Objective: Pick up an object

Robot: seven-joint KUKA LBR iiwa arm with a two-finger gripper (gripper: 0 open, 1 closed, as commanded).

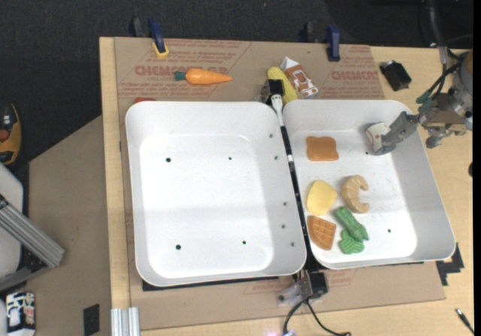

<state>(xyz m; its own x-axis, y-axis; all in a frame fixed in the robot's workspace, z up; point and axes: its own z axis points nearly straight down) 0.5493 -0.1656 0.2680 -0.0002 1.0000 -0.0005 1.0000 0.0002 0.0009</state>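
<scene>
My gripper (378, 140) hangs over the right bin's (421, 177) far right part, reaching in from the right edge. Nothing shows in it. A brown toast slice (322, 148) lies to its left, a short gap away. Nearer the front lie a yellow piece (321, 197), a tan croissant (355, 193), a waffle (322, 231) and a green vegetable (350, 231), all apart from the gripper.
The left bin (150, 177) stands beside the right one. Behind the bins on the board lie a carrot (204, 77), a yellow banana (278, 77), a small carton (300, 80) and a black block (394, 74). Blue clamps (158, 37) hold the board's far edge.
</scene>
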